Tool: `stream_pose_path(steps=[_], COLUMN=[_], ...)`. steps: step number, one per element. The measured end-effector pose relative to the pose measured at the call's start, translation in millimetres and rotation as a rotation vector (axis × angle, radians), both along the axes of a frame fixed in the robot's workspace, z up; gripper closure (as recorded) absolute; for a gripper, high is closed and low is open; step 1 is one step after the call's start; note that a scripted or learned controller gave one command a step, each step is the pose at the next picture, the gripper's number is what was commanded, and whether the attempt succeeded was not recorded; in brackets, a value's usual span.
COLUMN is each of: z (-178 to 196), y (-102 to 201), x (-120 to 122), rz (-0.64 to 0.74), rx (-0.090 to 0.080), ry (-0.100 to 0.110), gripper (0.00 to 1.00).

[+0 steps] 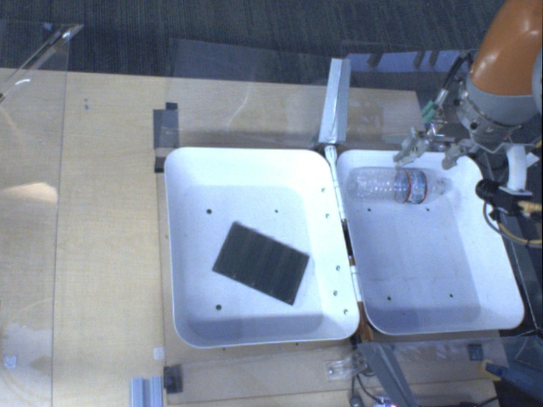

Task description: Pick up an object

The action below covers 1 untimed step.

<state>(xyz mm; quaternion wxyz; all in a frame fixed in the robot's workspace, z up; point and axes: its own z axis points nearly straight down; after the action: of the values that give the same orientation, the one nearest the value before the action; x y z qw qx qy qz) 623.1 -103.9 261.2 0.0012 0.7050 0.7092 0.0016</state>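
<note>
Clear plastic bottle with blue label (397, 185) lies on its side at the right white bin's (441, 312) far wall. Gripper (431, 147) hovers just above it; finger spread: cannot tell. Dark ribbed rectangular pad (260, 262) lies flat in the left bin (191, 253).

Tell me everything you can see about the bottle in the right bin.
The bottle is clear plastic, lying on its side near the far wall of the right bin, long axis running left to right. A label band with blue and red wraps it near its right end, where it narrows toward the neck. It looks empty or nearly so. It rests on the bin floor. The end effector is just above its right end.
</note>
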Motion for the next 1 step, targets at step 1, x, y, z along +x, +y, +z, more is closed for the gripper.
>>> stream_pose_path(steps=[1], z=[-65.0], y=[-56.8], x=[35.1], rz=[0.041], rx=[-0.002], ry=[0.000], gripper=[0.00])
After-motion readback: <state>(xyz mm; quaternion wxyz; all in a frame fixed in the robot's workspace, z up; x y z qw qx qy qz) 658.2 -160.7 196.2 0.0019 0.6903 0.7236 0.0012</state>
